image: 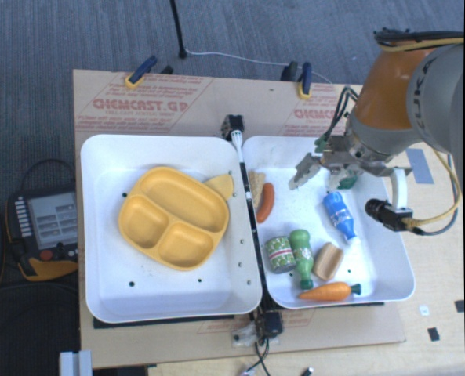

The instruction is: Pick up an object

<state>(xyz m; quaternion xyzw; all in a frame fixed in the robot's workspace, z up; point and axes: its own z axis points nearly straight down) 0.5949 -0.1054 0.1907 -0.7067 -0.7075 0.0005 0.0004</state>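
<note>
Right white bin (389, 276): blue bottle (339, 215), white cap, lying flat; hand (324, 173) above, fingers spread, grasping nothing.

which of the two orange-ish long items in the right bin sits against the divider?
The hot dog, reddish-orange and lying lengthwise beside the centre divider in the right bin. The other, the carrot, has a green tip and lies crosswise at the front wall.

In the right bin (401, 276), a blue bottle (339, 215) lies flat at centre; left of it a red sausage (265, 201); below, a green bottle (301, 255) and carrot (328, 291).
</note>
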